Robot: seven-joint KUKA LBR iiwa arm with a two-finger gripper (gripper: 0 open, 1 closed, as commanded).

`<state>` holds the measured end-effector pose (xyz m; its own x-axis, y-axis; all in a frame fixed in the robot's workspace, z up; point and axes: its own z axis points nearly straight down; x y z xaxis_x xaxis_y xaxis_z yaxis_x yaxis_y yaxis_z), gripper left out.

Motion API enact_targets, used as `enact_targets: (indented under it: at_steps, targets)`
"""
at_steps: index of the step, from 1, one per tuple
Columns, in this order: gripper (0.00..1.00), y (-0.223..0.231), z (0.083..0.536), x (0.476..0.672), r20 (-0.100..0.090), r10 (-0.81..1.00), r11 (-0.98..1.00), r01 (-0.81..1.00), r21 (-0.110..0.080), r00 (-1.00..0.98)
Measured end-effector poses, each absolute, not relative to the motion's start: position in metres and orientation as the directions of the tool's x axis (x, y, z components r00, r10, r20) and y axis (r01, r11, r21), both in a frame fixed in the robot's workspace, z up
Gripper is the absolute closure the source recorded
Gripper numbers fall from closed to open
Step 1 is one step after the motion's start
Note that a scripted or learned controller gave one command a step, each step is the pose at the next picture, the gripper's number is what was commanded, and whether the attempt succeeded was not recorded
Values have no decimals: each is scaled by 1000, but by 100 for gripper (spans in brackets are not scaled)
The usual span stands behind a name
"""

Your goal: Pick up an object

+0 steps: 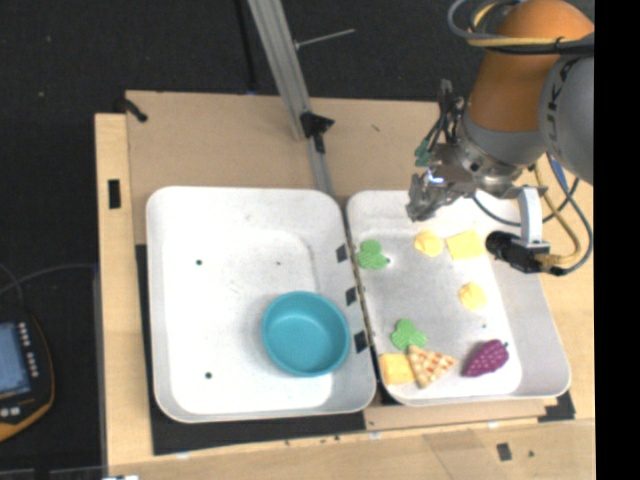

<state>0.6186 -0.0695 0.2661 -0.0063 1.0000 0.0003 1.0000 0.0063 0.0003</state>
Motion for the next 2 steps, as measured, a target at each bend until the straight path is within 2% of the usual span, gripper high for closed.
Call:
enact_targets:
  at_steps: [1,2]
  targets:
    - [100,-21,269,624,0,1000,6,1000,2,-6]
    - [100,41,262,622,1,1000,7,1000,0,-7]
